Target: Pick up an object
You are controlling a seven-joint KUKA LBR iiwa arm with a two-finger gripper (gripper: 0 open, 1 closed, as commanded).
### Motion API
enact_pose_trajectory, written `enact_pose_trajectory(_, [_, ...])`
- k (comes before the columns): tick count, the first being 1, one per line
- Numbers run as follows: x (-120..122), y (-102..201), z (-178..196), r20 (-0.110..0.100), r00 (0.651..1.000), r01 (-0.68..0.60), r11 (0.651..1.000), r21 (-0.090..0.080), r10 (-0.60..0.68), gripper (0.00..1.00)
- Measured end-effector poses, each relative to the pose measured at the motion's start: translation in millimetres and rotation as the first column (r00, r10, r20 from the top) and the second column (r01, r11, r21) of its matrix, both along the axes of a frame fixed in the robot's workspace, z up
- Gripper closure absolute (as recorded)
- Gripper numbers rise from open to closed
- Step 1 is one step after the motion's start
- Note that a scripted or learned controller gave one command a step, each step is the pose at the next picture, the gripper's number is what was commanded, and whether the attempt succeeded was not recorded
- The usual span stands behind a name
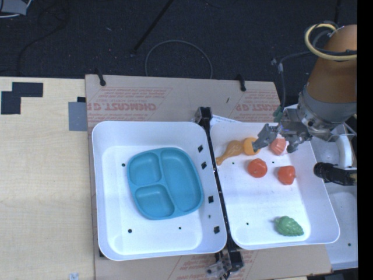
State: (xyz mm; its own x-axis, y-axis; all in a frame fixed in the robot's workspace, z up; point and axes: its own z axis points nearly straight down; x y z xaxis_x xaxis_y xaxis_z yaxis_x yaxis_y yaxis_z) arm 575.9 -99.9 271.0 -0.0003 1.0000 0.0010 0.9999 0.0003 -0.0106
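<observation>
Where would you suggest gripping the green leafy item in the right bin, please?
Grip the green leafy item across its narrower width, coming straight down from above. It lies flat and alone near the right bin's front corner, well apart from the other items.

We are counting two white bins (pixel 152 130); beside the blue divided plate (pixel 165 182) in one, the other is holding three red-orange pieces (pixel 257 168), one yellow-orange piece (pixel 233 150), one green piece (pixel 289 226).
</observation>
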Motion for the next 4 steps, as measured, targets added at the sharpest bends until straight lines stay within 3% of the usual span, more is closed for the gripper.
enact_pose_trajectory(1, [1.7,-0.2,4.7,0.009,1.000,-0.001,1.000,-0.001,0.001,0.00])
enact_pose_trajectory(4, [-18.8,4.6,-160.3,0.000,1.000,0.000,1.000,0.001,0.000,0.00])
